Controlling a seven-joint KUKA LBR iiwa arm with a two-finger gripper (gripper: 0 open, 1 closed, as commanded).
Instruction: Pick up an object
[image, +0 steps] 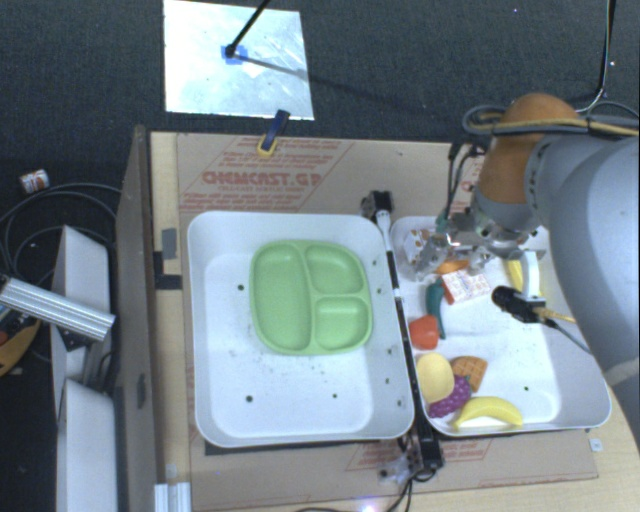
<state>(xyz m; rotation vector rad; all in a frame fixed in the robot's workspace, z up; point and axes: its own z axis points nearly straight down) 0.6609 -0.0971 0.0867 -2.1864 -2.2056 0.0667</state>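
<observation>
The gripper hung low over the far end of the right bin, above a small orange-and-white carton; its opening I couldn't tell. The carton looked light and stiff, best pinched across its narrow sides.
</observation>
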